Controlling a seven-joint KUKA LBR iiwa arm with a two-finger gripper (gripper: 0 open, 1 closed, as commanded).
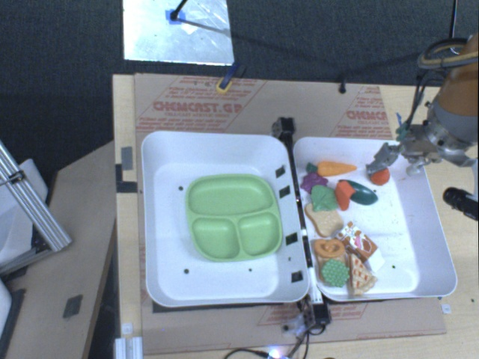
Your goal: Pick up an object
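Your hand [397,158] sits at the right bin's [419,230] one o'clock corner, fingers spread, pinching nothing. The tomato [379,176] lies just beside it on the bin floor. Nothing is lifted; grasp and lift remain.

So the arm [456,99] at the right edge of the frame is a chunky rounded thing with an orange-tan section up top and a grey metal wrist below it. A yellowish cable loops over the top at the upper right, and thin dark wires run down alongside. The gripper [397,154] is dull grey metal, blocky, with short fingers.
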